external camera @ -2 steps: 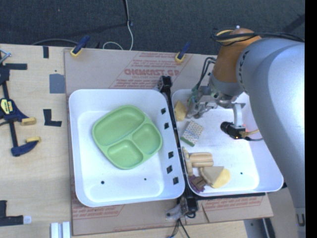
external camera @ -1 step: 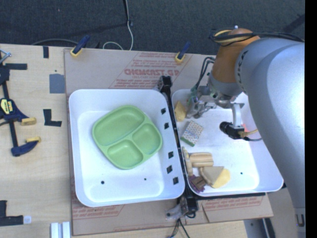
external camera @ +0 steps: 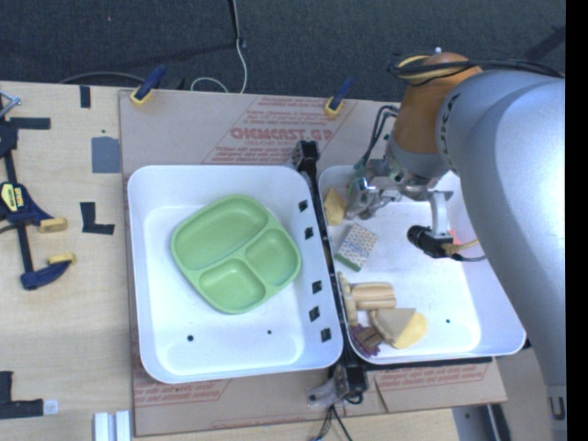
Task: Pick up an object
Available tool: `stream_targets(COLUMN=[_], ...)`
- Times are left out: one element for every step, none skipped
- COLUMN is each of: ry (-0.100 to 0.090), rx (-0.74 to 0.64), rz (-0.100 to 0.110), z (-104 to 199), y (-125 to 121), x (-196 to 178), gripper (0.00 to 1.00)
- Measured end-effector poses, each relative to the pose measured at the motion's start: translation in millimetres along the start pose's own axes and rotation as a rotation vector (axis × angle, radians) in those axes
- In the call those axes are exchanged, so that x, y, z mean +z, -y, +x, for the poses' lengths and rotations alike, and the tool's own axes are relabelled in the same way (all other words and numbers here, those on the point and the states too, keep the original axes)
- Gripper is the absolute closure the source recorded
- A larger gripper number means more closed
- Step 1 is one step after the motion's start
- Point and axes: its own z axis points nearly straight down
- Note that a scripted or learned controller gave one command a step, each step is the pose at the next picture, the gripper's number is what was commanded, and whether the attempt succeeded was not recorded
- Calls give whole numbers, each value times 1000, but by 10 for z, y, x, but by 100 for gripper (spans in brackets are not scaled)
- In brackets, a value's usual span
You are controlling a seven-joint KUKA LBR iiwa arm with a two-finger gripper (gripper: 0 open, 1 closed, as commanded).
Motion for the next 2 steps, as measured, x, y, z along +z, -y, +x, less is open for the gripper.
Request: stream_targets(ry=[-5,0], rx=[-3,0], rz=[1,0], z=[-21,0], y=[-2,0], x=[2,0], gripper=[0,0])
